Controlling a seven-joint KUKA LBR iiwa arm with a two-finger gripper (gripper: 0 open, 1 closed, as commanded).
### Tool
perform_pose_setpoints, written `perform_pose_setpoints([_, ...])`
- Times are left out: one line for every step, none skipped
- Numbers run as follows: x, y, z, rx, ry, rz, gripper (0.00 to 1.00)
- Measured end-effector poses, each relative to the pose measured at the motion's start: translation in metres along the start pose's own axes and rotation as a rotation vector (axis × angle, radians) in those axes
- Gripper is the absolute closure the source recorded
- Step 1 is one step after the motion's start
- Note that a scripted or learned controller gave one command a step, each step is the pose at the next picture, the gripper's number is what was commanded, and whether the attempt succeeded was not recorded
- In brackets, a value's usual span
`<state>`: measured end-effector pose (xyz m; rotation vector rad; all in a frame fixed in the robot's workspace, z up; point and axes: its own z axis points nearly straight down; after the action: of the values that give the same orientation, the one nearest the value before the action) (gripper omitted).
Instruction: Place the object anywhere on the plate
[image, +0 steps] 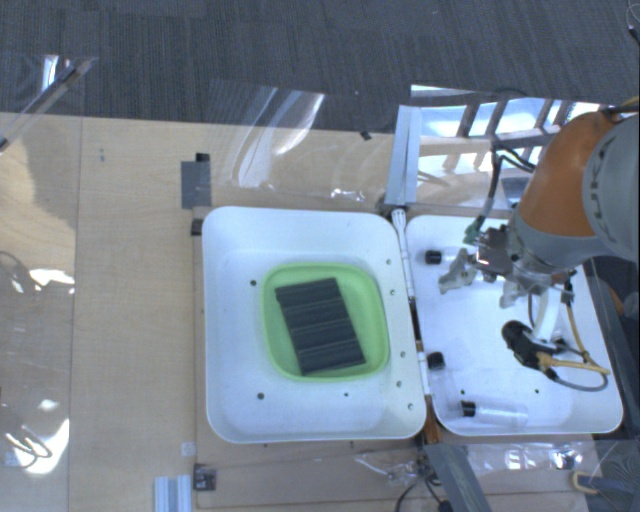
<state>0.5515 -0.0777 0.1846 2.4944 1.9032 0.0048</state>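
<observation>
**A:** That arm (575, 190) hangs over the right bin (470, 335). Task done?

**B:** Looks like it, imo. The block (318, 325) lies flat on the plate (377, 320), left bin (230, 330). The gripper (452, 277) sits well apart; can't tell whether it's open or closed.

A block (319, 326) lies on a plate (375, 312) in the left bin (230, 400), a tube (495, 409) by the right bin's (470, 345) front edge.

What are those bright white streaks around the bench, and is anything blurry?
Camera view: the streaks are glare on a clear sheet over the bench, strongest at the top; the dark block on the green plate is sharp; its bin is bright, softly shadowed inside the rim; the arm looks slightly soft.
</observation>
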Motion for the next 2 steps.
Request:
perform_pose_setpoints([-0.043,0.055,-0.069,-0.005,0.000,-0.059,0.00])
perform_pose_setpoints([0.039,-0.005,-0.079,-0.001,0.002,-0.091,0.00])
